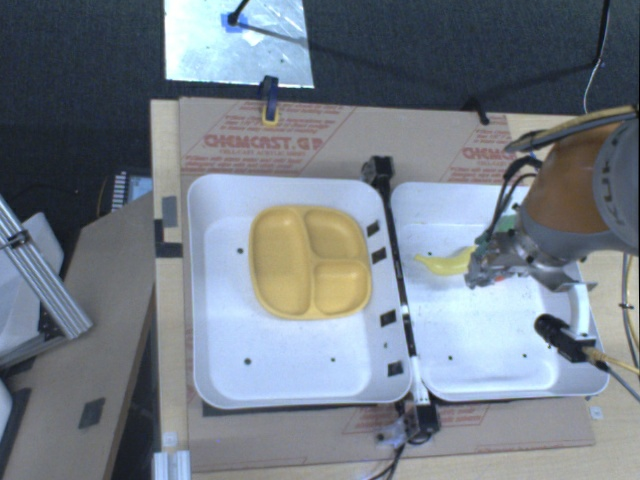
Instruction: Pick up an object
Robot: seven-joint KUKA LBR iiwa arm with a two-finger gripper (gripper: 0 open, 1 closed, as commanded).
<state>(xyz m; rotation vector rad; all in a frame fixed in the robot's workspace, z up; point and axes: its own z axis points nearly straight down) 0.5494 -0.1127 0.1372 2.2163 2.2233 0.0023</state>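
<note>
The arm [570,183] reaches in over the right bin [520,378], its gripper [484,268] low over the bin's middle. A banana [443,263] lies there with one end touching or tucked under the gripper; whether it is gripped, or how wide the gripper stands, cannot be told from this angle. A yellow divided plate [308,261] sits near the centre of the left bin [230,368], a little toward its far edge.
</note>
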